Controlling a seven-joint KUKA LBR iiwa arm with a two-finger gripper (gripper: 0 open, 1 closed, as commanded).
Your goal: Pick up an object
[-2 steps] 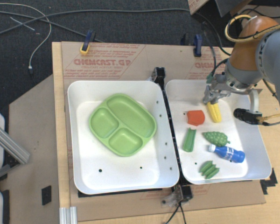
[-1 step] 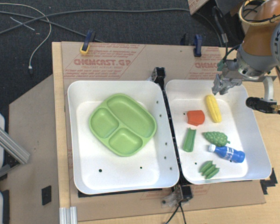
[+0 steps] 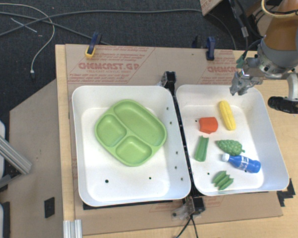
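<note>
The right bin (image 3: 272,133) holds a yellow corn cob (image 3: 226,115), an orange-red piece (image 3: 208,125), a long green vegetable (image 3: 201,148), a knobbly green piece (image 3: 229,146), a blue bottle with a white cap (image 3: 242,163) and green pea pods (image 3: 222,180). My gripper (image 3: 240,86) hangs over the bin's far edge, above and slightly right of the corn cob. Nothing sits between its fingers.
The left bin (image 3: 89,167) carries a green divided tray (image 3: 130,132). Blue clamps (image 3: 93,43) (image 3: 210,47) grip the cardboard's far edge. A black clip (image 3: 168,78) sits where the two bins meet at the back.
</note>
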